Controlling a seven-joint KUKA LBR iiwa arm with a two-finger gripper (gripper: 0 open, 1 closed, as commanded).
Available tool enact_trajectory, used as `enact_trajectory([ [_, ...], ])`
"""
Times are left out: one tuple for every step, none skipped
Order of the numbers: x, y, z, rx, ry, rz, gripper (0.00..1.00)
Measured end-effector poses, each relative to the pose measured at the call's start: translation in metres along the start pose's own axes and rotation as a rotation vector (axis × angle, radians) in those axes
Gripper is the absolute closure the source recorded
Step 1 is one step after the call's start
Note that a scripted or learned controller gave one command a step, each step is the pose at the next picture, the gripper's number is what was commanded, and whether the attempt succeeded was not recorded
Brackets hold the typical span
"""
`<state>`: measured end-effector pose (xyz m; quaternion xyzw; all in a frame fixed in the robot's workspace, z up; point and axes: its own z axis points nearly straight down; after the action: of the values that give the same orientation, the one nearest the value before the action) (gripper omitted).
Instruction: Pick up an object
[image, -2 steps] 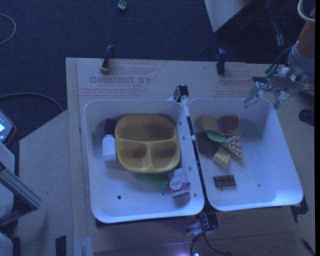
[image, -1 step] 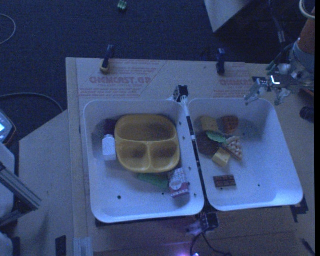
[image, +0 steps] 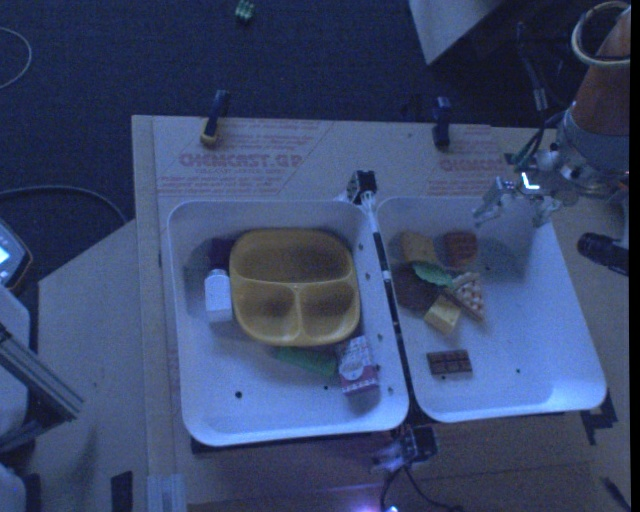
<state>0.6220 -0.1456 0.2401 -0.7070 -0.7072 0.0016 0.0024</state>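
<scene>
Dim bluish light from where I sit, so detail is poor. My arm (image: 600, 110) comes in at top right, and the end effector (image: 515, 203) hangs over the far corner of the right bin (image: 540, 380), above bare white floor, well apart from every item. I cannot tell how it is set, it is too small and dark, and I see nothing held in it. Candidates for picking sit in the near-left part of the right bin: a brown round cookie-like piece (image: 460, 247) and a tan piece (image: 419, 246) at the far end of the group, a green leaf-like bit (image: 432, 272) just below them, a dark round disc (image: 410, 290) against the divider side, a pizza-like wedge (image: 469, 294) beside it, a yellow block (image: 442, 314) touching the wedge's near end, and a chocolate bar (image: 449, 362) lying flat by itself nearer the front. The left bin (image: 200, 400) holds a big yellow divided plate (image: 295, 285) in the middle, a small white bottle (image: 218, 295) upright just left of it, something dark (image: 212, 250) behind the bottle that I can't make out, a green flat item (image: 307, 361) partly under the plate's near edge, and a small pink-and-white carton (image: 356, 366) tilted near the front right corner. Both bins sit side by side on the bench (image: 150, 300), touching along the middle.
</scene>
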Motion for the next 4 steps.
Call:
enact_trajectory([
  [0.006, -0.002, 0.063, 0.002, 0.001, 0.000, 0.00],
  [0.011, 0.004, 0.124, 0.002, 0.001, -0.001, 0.00],
  [0.012, 0.006, 0.155, -0.008, 0.000, 0.001, 0.00],
  [0.012, 0.006, 0.143, -0.010, -0.001, 0.000, 1.00],
])
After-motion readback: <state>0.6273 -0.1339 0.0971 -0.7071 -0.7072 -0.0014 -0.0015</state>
